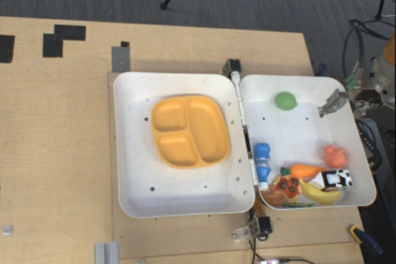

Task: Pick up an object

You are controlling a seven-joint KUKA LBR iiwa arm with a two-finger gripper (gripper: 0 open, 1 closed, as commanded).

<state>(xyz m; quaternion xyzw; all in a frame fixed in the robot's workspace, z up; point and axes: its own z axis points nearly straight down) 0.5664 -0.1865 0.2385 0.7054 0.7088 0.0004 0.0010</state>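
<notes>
Green ball in right bin, left of gripper, claw state unclear.

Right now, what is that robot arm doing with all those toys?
The robot's claw is hanging at the right edge of the right-hand shallow white bin, with nothing between its fingers. The toys are all lying in that bin: a round green ball, a blue plastic bottle, a pink lumpy toy, an orange carrot and a yellow banana. The left-hand white bin holds a divided yellow-orange plate. Nothing has been picked up yet.
</notes>
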